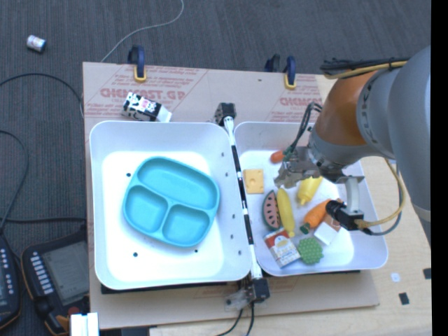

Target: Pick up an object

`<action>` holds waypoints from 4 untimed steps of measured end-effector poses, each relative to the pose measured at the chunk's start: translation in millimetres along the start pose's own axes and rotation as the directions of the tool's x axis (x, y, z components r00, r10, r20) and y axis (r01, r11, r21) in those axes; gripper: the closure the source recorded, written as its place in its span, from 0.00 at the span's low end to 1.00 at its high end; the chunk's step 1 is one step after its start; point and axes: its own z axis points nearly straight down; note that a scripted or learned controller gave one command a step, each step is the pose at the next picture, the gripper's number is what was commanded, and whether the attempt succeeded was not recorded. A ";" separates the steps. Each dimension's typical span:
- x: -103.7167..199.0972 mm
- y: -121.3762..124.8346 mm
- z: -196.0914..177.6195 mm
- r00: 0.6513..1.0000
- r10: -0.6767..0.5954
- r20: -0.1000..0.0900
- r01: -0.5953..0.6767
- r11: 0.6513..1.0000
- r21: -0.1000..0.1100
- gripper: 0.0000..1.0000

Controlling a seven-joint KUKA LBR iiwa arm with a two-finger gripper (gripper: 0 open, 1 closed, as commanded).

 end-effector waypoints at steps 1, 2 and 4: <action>0.1 -0.1 0.2 1.000 0.000 0.000 0.000 1.000 0.000 0.00; 5.1 -33.9 29.9 1.000 -0.001 -0.002 0.001 1.000 0.001 0.00; 95.4 -33.8 -66.7 1.000 -0.004 -0.006 0.004 1.000 0.011 1.00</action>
